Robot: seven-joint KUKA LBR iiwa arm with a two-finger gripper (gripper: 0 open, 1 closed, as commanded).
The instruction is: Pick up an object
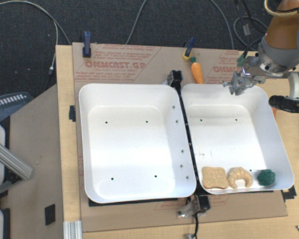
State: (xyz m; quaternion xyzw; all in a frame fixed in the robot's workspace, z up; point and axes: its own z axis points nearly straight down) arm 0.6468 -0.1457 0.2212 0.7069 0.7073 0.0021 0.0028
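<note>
Three small objects lie along the near edge of the right bin (224, 133): a tan square cracker (214, 178), a beige croissant (239, 177) and a dark green lump (266, 177). An orange carrot (196, 71) lies on the cardboard just behind that bin. My gripper (237, 85) hangs over the right bin's far right corner, well away from the three objects and to the right of the carrot. Nothing shows between its fingers.
The left bin (132, 138) sits beside the right one, with a black clamp (176, 77) at their shared far corner. Blue clips (86, 43) hold the cardboard at the back. Cables run across the dark floor behind the bench.
</note>
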